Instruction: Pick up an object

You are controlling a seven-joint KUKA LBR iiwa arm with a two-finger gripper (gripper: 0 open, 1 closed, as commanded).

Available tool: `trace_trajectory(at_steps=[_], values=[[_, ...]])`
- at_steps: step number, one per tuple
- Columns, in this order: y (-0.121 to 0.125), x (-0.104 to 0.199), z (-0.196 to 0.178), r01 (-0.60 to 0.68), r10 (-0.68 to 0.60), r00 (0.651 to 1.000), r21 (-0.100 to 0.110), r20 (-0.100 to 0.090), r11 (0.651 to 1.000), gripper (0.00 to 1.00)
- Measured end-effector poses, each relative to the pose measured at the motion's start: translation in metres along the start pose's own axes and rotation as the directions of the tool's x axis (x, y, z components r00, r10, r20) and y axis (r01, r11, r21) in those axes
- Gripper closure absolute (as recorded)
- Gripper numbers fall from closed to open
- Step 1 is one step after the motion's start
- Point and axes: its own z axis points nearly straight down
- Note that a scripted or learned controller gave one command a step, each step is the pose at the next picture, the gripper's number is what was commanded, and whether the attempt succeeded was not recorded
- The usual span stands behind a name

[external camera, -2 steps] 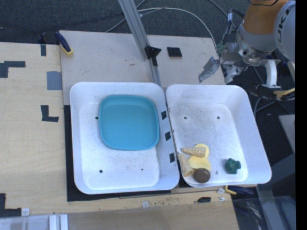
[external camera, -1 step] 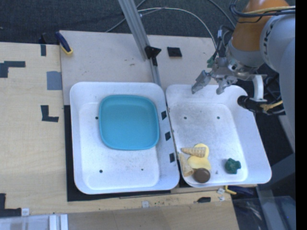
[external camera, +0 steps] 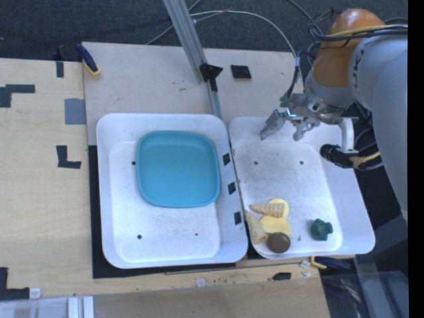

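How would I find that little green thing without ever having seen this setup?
Look in the right bin, along its near edge. The green thing sits alone toward the right corner, apart from the yellow and brown pieces clustered at the left. It is the only dark green item there.

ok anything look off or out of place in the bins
Nothing looks spilled or damaged. The teal plate lies flat in the left bin. In the right bin, the yellow pieces, a brown round piece and a small green object are crowded at the near edge, far from the open end effector.
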Motion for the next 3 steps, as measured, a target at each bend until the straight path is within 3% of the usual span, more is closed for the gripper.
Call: trace_trajectory(at_steps=[1,2,3], values=[[0.0,-0.008,0.047,0.0,0.0,1.0,0.0,0.0,1.0,0.0],[0.001,-0.007,0.034,0.001,-0.001,1.0,-0.005,0.0,1.0,1.0],[0.003,-0.016,-0.022,0.0,0.0,1.0,-0.008,0.001,1.0,1.0]])
